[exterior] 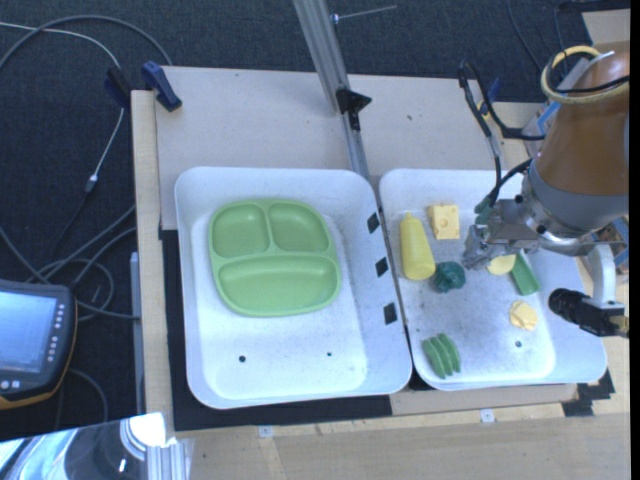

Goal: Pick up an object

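A: Camera view, status?

B: Two white bins side by side on the bench. Left bin (200, 348) at frame center-left holds a light green divided plate (273, 256), three compartments, lying flat in the bin's upper half.

A: Right bin?

B: Right bin (480, 368) at center-right holds the small items. Yellow cylinder (416, 247) upright in frame along the bin's left side. Yellow cube-like block (444, 221) just right of the cylinder's top. Dark green round object (449, 277) just beside the cylinder's lower end, to its right. Green ridged piece (441, 354) near the bin's lower edge. Small yellow lump (522, 315) lower right. Green oblong piece (523, 274) above that lump, with a bit of yellow beside it.

A: Arm?

B: Comes in from the right edge, orange band upper right, grey wrist below it. Gripper (488, 248) sits low over the right bin, between the yellow block and the green oblong piece, just right of the dark green round object.

A: Jaws?

B: Cannot tell from this angle; wrist body and cabling mask them. Nothing seen gripped.
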Robot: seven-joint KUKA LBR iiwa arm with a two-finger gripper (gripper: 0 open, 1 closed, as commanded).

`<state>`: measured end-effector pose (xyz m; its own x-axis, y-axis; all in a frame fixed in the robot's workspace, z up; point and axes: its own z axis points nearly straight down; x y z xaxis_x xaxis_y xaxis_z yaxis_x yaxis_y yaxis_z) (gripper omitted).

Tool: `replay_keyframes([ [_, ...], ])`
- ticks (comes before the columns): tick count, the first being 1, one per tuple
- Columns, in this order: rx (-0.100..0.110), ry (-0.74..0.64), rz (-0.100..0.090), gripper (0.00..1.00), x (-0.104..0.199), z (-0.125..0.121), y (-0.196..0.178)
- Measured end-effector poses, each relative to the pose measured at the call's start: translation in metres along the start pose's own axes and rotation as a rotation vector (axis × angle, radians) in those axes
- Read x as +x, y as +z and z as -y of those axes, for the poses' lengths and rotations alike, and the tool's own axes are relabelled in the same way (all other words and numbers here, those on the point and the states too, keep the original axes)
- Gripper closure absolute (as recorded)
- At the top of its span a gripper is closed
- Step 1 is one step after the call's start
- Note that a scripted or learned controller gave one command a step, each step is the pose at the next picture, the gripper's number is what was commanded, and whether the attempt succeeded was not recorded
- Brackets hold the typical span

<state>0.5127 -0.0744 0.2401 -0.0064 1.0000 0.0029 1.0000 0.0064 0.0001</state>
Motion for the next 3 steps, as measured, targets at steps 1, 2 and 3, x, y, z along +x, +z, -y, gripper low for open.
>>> replay_keyframes([
  [1,0.004,0.0,-0.001,1.0,0.05,0.012,0.009],
  [2,0.002,0.0,0.0,1.0,0.097,0.01,0.01],
  [3,0.005,0.001,0.0,1.0,0.147,0.017,0.019],
])
